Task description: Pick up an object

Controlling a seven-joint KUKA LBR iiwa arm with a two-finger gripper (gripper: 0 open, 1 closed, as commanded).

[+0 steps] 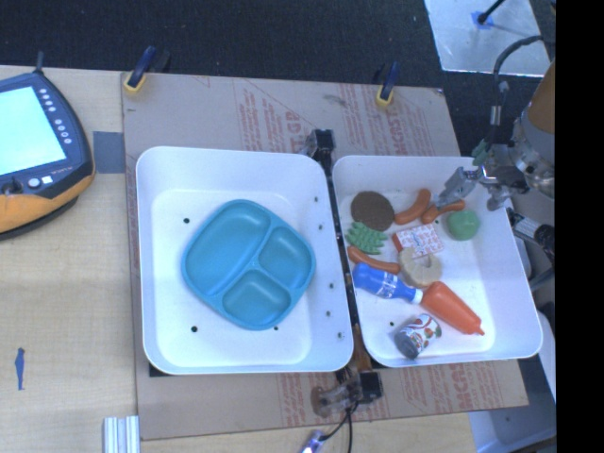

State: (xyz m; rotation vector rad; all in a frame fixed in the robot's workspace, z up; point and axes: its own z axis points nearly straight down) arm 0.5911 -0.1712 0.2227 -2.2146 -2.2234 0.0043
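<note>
grey two-finger gripper (460,189): upper right of frame, above right white bin (510,281), fingers spread, grasping nothing | beside orange sausage-shaped toy (413,208) and green round ball (462,225)

- The cardboard sheet (283,111) under both bins carries red printed lettering in repeated diagonal lines — too small and faint to make out.
- A small card (420,242) in the right bin, just left of and below the jaws, shows a red pattern or print — not legible.
- The blue bottle (385,284) lower left of the jaws has a white label; its text is unreadable.
</note>
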